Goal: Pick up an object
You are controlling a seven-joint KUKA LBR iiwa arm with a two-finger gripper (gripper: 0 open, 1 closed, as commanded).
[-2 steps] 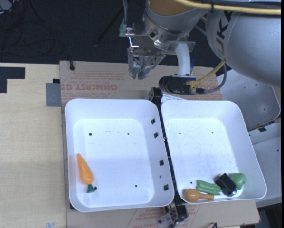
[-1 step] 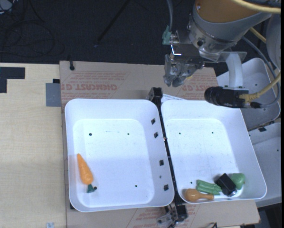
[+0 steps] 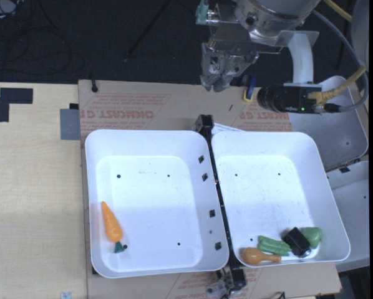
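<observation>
- A fixed camera looked down at a slant on two shallow white bins set side by side on a cardboard sheet.
- The gripper (image 3: 221, 80) hung at about twelve o'clock in the view, raised above the bench beyond the far rims of both bins.
- Nothing was seen between its fingers; how far apart they stood could not be told at that angle.
- The left bin (image 3: 93, 167) held a carrot (image 3: 111, 222) near its seven o'clock corner, close to the left wall.
- The carrot's long axis ran roughly from eleven to five o'clock, with its green stub at the five o'clock end.
- The right bin (image 3: 327, 179) held a cluster at its five o'clock corner: a green pod (image 3: 272, 245), a black block (image 3: 296, 241), a green lump (image 3: 312, 234) and an orange gourd (image 3: 260, 256).
- The pod's long axis ran from ten to four o'clock; the gourd's thin neck pointed to three o'clock.
- Judged risk: the cluster pieces touched or overlapped, so a closing grip could catch two things or push one aside.
- Judged risk: both targets lay near bin walls, so a finger could strike a rim or wall on the way down.
- Judged risk: the carrot looked rounded and tapered, so a grip not set across its long axis might let it slip out.
</observation>
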